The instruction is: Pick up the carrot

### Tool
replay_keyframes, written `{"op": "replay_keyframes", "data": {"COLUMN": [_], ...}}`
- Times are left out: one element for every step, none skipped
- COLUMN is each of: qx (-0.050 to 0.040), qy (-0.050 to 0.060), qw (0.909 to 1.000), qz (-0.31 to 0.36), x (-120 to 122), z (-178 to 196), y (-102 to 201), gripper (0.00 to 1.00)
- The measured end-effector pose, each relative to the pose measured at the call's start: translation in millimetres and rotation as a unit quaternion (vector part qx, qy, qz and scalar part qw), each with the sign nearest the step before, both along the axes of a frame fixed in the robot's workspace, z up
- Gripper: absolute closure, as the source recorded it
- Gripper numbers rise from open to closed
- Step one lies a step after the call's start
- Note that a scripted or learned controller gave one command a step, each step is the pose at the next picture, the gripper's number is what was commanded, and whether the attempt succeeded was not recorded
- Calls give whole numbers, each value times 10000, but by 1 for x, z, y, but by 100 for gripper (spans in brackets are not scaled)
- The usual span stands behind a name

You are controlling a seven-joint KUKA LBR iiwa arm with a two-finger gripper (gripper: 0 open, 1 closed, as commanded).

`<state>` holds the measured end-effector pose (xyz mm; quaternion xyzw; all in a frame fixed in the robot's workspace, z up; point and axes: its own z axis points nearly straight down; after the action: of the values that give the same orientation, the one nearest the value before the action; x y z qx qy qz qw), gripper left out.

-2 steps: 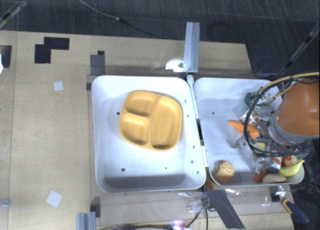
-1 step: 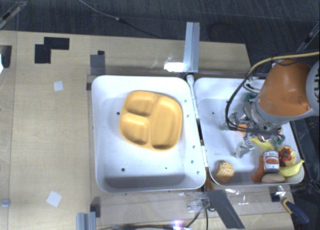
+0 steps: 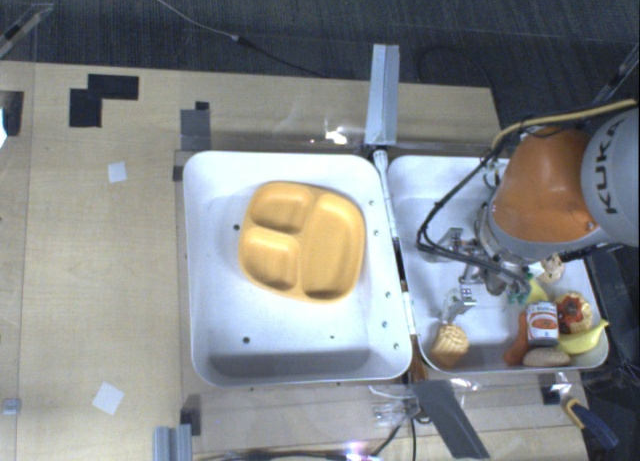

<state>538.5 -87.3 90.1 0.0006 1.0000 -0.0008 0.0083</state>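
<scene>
Arm over right bin; gripper low, around 7 o'clock from the orange band. Could not tell its grip state.

Carrot: orange sliver at bin's 5 o'clock corner, largely hidden, touching the jar, banana just beyond.

Corn at gripper's 6 o'clock; wrong target.

Judgement: shift toward 4 o'clock, descend along the carrot's free side, avoid nudging jar.
</scene>
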Motion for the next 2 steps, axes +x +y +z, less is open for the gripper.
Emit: {"op": "replay_keyframes", "data": {"qx": [-15,34], "qy": [-1,3], "qw": [9998,9860], "qz": [198,-1665], "x": [-47,-6], "z": [0,0], "y": [-55,-1], "gripper": [0,0]}}
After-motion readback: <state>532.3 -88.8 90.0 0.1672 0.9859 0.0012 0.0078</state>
